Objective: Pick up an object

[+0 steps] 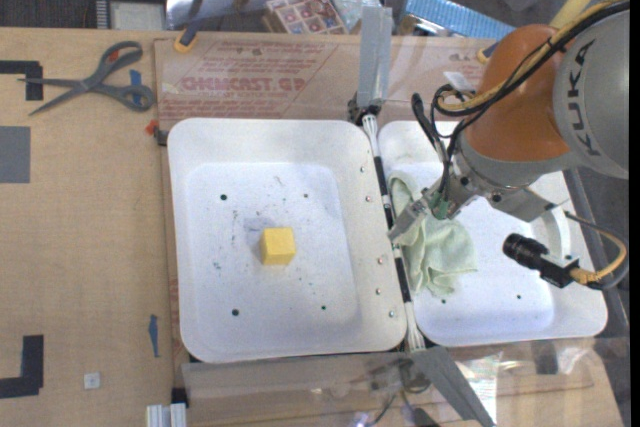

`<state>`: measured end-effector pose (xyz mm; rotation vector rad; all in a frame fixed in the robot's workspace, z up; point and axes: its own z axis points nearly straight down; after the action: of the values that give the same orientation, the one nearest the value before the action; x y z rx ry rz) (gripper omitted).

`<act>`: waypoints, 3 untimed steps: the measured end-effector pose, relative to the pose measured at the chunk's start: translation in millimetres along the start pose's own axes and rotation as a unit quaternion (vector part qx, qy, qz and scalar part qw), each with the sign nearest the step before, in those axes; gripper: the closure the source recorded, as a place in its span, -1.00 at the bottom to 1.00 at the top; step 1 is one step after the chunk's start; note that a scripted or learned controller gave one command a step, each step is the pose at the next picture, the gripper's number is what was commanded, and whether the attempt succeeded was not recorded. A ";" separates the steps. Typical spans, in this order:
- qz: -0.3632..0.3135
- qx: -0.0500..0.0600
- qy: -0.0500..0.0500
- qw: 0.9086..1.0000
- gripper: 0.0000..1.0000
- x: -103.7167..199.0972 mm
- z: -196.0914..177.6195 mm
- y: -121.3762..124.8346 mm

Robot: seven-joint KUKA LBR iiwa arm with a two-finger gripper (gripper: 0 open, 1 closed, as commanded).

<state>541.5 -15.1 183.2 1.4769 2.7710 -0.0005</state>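
arm cut off at right edge, hiding part of right bin, pincer blurred

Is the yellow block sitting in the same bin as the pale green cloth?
No, the yellow block lies alone in the left bin, while the pale green cloth lies in the right bin under the gripper.

Soft crumpled pale-green cloth, matt yellow block possibly foam, smooth scuffed white plastic bins

One camera hangs fixed above the desk, looking down at a slant on the two white bins. Beyond the bins it takes in clutter; the arm enters from their right.
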 end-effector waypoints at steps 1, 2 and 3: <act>-0.086 0.001 0.002 0.996 -1.00 -20.1 0.1 -74.7; -0.120 0.000 0.001 0.993 -1.00 -65.2 65.2 -56.9; -0.119 -0.001 0.000 0.993 1.00 -66.6 56.7 -57.0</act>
<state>531.4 -102.2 126.5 1.1372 2.9266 0.0009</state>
